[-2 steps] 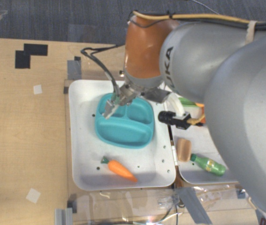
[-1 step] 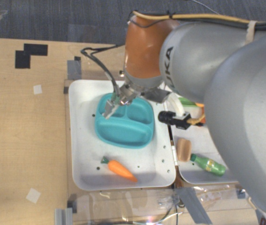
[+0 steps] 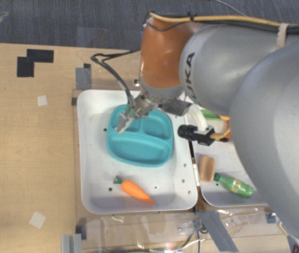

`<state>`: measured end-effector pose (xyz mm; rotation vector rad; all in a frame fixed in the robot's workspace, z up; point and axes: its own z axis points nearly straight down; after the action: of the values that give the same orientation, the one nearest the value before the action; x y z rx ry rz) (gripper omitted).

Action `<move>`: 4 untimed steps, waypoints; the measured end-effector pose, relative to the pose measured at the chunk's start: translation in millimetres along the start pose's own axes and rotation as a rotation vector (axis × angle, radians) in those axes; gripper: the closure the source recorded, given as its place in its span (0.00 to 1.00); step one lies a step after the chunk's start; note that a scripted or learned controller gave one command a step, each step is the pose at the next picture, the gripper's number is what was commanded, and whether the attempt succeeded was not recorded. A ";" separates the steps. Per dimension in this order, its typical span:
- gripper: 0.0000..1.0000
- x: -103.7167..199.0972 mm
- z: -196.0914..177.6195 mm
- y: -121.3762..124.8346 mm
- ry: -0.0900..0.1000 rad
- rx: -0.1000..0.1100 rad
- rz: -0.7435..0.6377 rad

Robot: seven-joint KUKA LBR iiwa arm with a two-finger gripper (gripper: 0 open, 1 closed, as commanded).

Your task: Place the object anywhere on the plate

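I see the grey arm [image 3: 244, 88] reach over the left bin [image 3: 91, 157], where the teal divided plate [image 3: 144, 146] lies. The gripper [image 3: 125, 121] hangs over the plate's left part with fingers apart, holding nothing. The toy carrot [image 3: 135, 190] lies in the same bin, near the plate's front edge but apart.

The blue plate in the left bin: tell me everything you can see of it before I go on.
The blue plate is a turquoise, rounded-rectangle dish that looks like plastic, with raised ridges dividing it into compartments. It lies flat on the floor of the left bin, toward that bin's far side. The gripper is over its far-left corner. No object is visible in the compartments that show. The carrot lies apart from it, nearer the bin's front edge.
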<state>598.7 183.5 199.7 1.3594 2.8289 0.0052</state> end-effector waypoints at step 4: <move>0.00 0.0 0.0 0.0 0.000 0.000 0.000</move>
<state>598.7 183.5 199.7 1.3594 2.8289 0.0052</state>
